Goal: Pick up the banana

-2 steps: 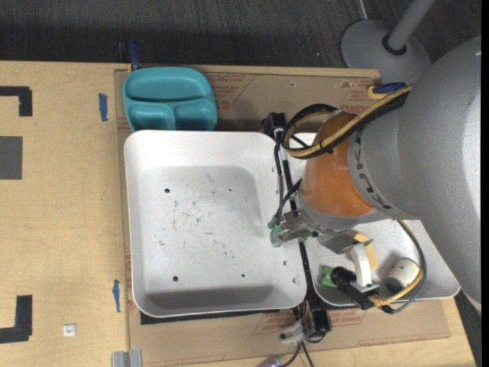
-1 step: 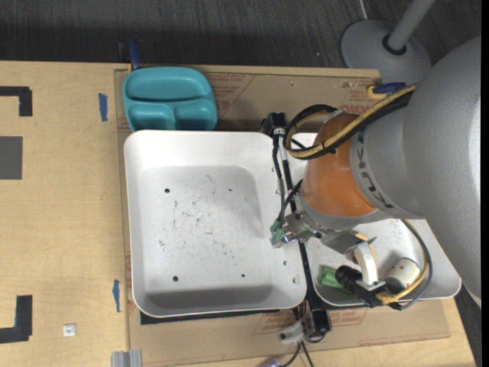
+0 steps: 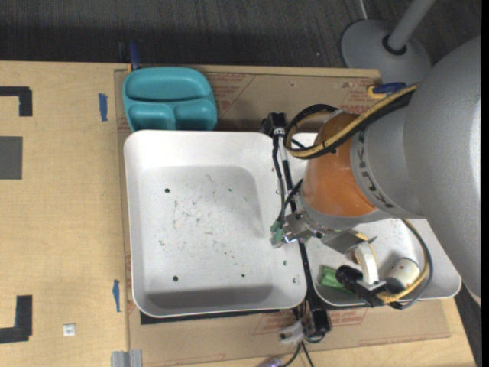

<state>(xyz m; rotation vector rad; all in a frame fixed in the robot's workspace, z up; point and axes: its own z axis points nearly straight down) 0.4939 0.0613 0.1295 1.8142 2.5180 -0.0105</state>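
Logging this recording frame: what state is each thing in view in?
Arm: reaching in over the right bin, covering most of it.
Left bin: upright on the bench, floor scuffed.
Right bin: largely hidden by the arm.
Teal divided tray: upright behind the left bin.
Green object: in the right bin, partly hidden.

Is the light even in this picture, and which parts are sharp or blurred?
In the camera view the light is soft and even: the left white bin shows a gentle shadow along its inner walls and no hard glare. Its specks and the teal tray look sharp. The arm, close to the lens, looks soft and hides most of the right bin.
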